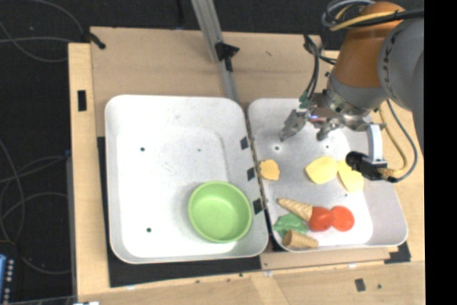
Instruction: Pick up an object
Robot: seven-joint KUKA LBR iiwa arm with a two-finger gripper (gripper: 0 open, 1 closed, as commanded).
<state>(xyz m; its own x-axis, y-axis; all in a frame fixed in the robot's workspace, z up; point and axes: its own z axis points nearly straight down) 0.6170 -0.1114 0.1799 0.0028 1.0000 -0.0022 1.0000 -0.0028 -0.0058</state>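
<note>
Two shallow white plastic bins with rounded corners sit side by side on the pale wooden bench (157, 64). Their floors look matte and faintly speckled. The left bin (143, 125) carries a smooth, round lime-green bowl (220, 211), upright, near its front right corner.

The right bin (389, 221) carries a scatter of small toy-like pieces. A little rounded yellow-orange chunk (269, 170) lies beside the divide between the bins. A pale yellow blocky piece (321, 170) lies further right, its long axis running roughly left to right with a slight upward tilt at its right end. Just beside it a pale yellow wedge (350, 178) runs from upper left to lower right. Towards the front, a tan ridged cone (295, 208) points its narrow end leftward and up, touching a glossy red tomato-like piece (332, 218). A green leafy scrap (289, 222) and a second tan cone (300, 240) lie at the bin's front wall.

The grey arm with its orange band reaches in from the right. Its hand (311, 126) hangs over the back half of the right bin, two dark metal fingers (290, 127) splayed apart with nothing between them. The yellow blocky piece lies in front of the hand, near but apart; the cones and red piece lie further forward.
</note>
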